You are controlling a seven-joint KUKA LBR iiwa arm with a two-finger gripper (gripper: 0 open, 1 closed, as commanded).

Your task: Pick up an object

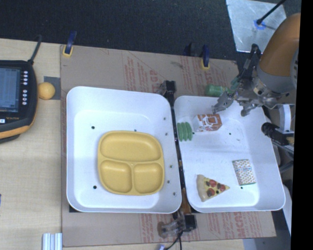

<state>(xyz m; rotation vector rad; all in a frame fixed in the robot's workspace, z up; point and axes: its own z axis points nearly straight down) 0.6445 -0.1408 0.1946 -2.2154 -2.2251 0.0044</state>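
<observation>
Pizza slice [210, 187] lies nearest the camera, at the near edge of the right bin [269, 207], point aimed toward the patterned block [244, 171] just beside it. Landmark for the rest: the carton [209, 121], a small box with red-brown print lying flat in the far part of that bin. Gripper [224, 102] hangs just beyond the carton and a little toward the arm's side; whether its tips are spread or closed, cannot tell, and nothing is seen held. Carton thus lies nearest the gripper, toward the camera and slightly left in view, long axis roughly across the bin. Green ridged piece [184, 131] sits left of the carton against the bin wall. Yellow tray [130, 162] rests in the left bin [78, 144], well apart. Carton's print too small to read; faint red lettering on the cardboard [133, 69] under the bins, illegible.
</observation>
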